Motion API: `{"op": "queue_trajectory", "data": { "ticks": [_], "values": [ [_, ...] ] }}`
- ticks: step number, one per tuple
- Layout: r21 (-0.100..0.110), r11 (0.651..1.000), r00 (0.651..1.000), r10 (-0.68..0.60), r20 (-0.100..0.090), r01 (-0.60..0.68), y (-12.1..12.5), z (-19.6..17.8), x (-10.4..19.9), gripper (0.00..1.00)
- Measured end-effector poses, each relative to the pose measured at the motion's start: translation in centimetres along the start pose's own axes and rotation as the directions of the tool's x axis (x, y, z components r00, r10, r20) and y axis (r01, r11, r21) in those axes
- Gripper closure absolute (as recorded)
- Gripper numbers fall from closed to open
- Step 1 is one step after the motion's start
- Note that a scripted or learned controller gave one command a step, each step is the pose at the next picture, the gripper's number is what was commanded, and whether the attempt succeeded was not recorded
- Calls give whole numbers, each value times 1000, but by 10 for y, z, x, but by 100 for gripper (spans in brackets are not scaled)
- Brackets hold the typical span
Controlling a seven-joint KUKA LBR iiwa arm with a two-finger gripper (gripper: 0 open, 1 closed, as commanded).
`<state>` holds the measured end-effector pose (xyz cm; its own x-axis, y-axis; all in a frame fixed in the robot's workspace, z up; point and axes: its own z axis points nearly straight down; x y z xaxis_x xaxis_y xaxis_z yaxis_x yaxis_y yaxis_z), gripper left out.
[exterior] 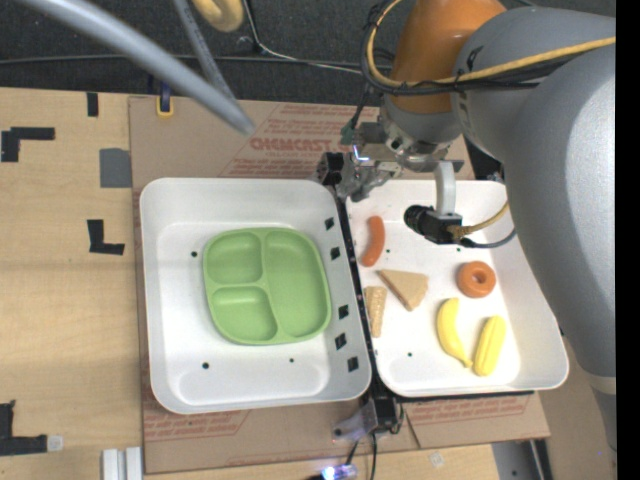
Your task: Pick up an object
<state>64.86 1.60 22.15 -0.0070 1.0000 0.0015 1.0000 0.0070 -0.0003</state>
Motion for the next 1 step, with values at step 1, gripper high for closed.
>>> {"op": "queue_trajectory", "data": {
  "ticks": [1],
  "values": [
    [1, 1000, 1000, 1, 1, -1, 5, 10, 55, 100]
  ]
}}
